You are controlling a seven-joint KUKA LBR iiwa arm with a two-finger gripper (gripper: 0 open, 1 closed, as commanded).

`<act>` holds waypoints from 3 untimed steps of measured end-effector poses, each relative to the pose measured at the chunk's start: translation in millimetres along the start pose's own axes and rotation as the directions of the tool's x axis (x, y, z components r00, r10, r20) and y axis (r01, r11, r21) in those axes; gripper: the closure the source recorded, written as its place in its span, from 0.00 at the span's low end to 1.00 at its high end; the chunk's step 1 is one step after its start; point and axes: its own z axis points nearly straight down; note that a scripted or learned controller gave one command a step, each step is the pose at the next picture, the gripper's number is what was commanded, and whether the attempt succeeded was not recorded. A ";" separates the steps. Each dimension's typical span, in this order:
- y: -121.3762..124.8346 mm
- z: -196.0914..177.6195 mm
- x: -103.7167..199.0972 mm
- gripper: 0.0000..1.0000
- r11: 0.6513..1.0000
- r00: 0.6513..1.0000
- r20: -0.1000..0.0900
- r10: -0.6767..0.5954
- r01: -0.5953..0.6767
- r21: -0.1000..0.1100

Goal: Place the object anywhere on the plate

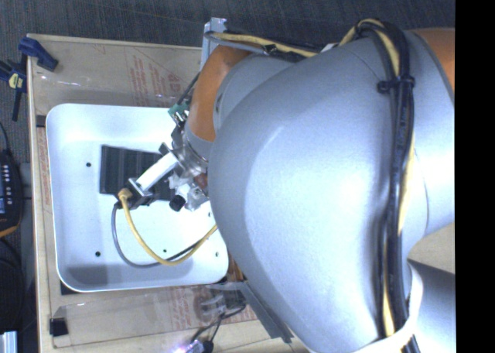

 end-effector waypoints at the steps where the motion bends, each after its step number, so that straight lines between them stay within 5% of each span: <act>1: -18.9 83.4 60.9 1.00 0.974 0.974 -0.003 0.229 -0.229 -0.004; 2: -17.7 -120.8 26.5 1.00 1.000 1.000 -0.009 -0.023 0.023 -0.004; 3: 16.8 0.3 66.3 1.00 0.980 0.980 0.004 -0.200 0.200 0.000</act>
